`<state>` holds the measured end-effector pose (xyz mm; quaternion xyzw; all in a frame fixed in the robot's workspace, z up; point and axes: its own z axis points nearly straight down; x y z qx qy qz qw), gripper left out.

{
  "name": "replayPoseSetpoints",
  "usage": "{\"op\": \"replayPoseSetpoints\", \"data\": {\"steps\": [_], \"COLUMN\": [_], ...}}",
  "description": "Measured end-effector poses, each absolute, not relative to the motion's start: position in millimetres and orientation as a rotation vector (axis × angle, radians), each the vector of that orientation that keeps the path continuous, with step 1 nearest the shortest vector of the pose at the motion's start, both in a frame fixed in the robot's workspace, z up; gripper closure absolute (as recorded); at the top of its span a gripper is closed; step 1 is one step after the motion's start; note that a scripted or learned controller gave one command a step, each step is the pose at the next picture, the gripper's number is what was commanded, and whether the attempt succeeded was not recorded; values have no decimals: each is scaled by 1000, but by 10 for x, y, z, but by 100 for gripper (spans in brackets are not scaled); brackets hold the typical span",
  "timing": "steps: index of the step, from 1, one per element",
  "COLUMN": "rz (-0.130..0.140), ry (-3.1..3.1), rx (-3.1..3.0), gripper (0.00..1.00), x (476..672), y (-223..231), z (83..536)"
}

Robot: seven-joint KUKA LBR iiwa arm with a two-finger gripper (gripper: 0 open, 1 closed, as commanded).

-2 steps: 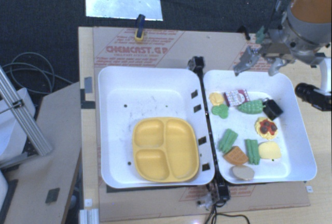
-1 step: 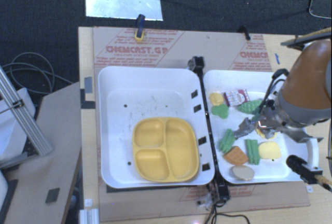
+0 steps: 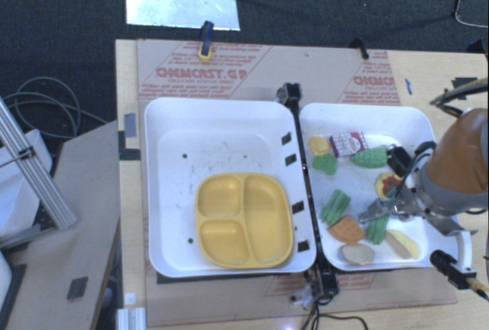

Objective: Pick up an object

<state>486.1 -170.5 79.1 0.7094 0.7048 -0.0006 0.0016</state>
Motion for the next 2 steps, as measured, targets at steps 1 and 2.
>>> {"op": "replayPoseSetpoints", "data": {"steps": [1,2], "rz": [2,14], "ry": [2219,2230], "rx": [2217,2202], "gripper": [100,100], "x": [4879,5349], "y": [-1658,-738], "z": [956,1900]}}
